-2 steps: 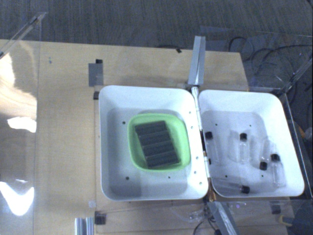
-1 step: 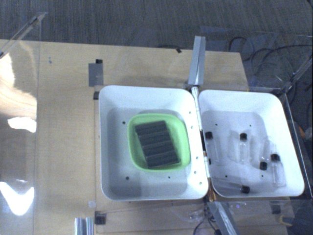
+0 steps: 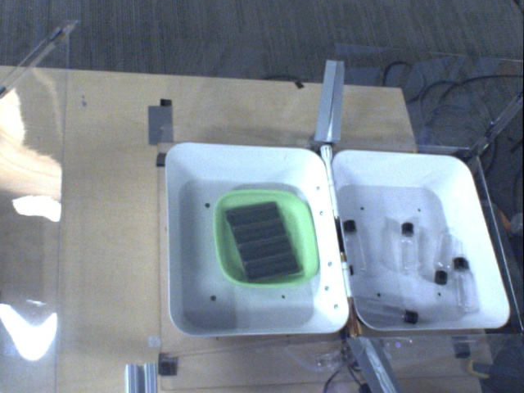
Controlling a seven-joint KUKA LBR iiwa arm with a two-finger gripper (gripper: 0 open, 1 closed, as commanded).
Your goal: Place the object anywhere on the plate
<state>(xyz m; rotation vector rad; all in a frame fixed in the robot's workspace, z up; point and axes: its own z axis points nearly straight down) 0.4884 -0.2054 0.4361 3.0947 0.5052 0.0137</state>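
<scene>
A dark grey ribbed rectangular block is seen lying on a light green square plate, centre of the left white bin. Claw state cannot be told.

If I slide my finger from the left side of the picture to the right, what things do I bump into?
Wooden bench → left white bin → green plate with the dark ridged object lying on it → right white bin with small clear vials with black caps.

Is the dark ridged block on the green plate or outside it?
On it: the dark ridged block lies flat inside the green plate in the left bin.
</scene>
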